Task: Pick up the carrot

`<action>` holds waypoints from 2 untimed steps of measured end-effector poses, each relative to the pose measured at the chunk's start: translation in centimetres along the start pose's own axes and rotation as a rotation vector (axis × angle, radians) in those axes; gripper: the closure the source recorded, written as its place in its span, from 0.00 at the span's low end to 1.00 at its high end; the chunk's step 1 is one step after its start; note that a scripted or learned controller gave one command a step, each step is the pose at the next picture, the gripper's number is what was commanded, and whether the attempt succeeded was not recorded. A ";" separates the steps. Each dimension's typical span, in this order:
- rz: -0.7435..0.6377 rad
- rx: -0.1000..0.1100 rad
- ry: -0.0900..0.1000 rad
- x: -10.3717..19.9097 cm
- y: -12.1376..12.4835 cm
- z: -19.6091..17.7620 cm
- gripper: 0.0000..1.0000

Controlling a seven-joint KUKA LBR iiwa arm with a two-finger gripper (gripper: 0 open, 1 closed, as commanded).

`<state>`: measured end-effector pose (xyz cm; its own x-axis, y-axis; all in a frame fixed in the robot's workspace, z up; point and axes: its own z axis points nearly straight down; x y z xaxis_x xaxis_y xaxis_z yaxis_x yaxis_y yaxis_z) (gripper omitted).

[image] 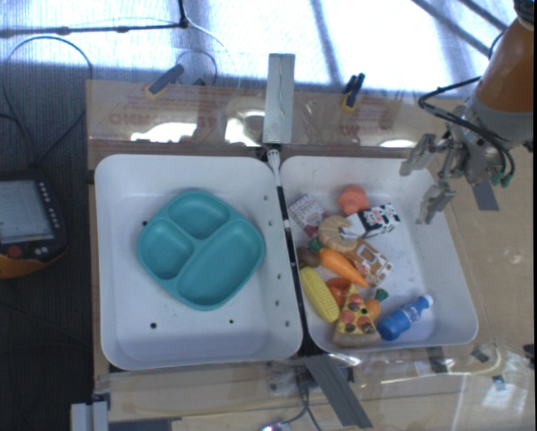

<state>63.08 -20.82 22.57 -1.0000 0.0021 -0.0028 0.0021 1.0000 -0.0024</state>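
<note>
Orange band (pixel 509 70) wrapped round the arm above the wrist, rounded and glossy. Below it, a grey metal wrist block (pixel 473 155) with angular brackets. Black cables (pixel 441 106) looped along the side. Pale grey jaws, slim and blocky, ending in flat tips. Small teal-green patch beside the wrist.

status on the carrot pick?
Gripper above right bin's far right edge, holding nothing. Carrot lying mid-bin, untouched. Corn, milk carton and pizza slice crowd it.
</note>
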 end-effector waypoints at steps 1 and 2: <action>-0.084 -0.004 0.004 5.1 7.4 4.1 0.00; -0.205 0.007 -0.019 7.5 10.2 11.9 0.00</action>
<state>55.68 -10.67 10.66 -0.9793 -0.2013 -0.0209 -0.2011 0.9795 -0.0117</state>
